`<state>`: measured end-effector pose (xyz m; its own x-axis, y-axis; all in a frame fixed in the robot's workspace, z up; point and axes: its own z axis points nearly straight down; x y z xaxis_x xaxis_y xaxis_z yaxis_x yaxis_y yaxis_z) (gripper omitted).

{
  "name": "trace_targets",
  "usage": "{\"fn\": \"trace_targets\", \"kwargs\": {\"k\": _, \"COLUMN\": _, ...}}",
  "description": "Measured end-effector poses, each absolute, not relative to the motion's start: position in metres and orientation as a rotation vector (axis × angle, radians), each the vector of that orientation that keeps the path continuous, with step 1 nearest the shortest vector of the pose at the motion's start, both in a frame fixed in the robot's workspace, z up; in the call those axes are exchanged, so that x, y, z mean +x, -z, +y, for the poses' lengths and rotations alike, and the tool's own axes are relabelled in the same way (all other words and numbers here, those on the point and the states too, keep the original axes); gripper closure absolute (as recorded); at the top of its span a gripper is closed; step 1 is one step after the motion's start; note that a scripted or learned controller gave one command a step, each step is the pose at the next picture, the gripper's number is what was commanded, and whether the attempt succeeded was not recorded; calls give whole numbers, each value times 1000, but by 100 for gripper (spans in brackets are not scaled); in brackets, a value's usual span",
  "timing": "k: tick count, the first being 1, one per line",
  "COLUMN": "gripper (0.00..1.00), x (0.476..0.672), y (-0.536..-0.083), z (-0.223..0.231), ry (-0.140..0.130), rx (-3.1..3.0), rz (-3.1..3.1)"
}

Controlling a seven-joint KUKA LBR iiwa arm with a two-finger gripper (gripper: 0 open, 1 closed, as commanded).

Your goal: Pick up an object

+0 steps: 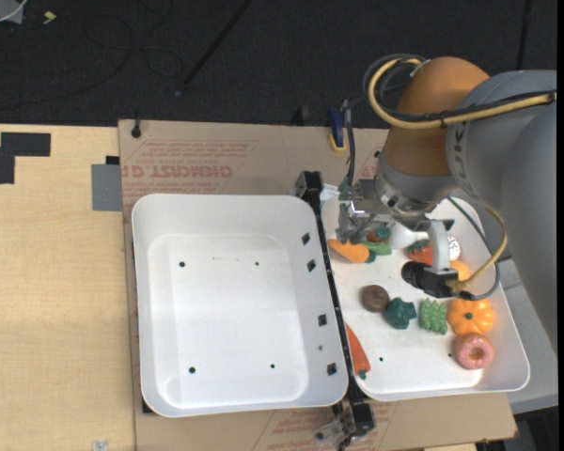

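Glossy pink ring-shaped doughnut (474, 352)

Two bins are set side by side on the bench (47, 280): left bin (160, 252), right bin (508, 369). Toys are grouped in the right bin. A carrot (357, 349) lies along its left wall, near edge. A doughnut (474, 351) lies at the near right w/ a pumpkin (472, 316) just behind it. The gripper (355, 216) is positioned over the far left part.

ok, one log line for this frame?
pincer low in right bin | above orange toy | grasp unconfirmed | left bin untouched
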<state>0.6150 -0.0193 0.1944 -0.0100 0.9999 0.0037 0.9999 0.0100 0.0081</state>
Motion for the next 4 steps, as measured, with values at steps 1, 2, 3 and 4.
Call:
{"fn": "trace_targets", "kwargs": {"k": 1, "gripper": 100, "x": 589, "y": -187, "z": -26, "ry": 6, "rx": 2227, "rz": 2222}}
{"fn": "trace_targets", "kwargs": {"k": 2, "gripper": 100, "x": 626, "y": -192, "z": 20, "ry": 0, "rx": 2217, "rz": 2226}}
{"fn": "trace_targets", "kwargs": {"k": 3, "gripper": 100, "x": 646, "y": -405, "z": 60, "ry": -21, "rx": 2210, "rz": 2219}}
{"fn": "trace_targets", "kwargs": {"k": 4, "gripper": 100, "x": 644, "y": -430, "z": 64, "ry": -1, "rx": 2219, "rz": 2223}}
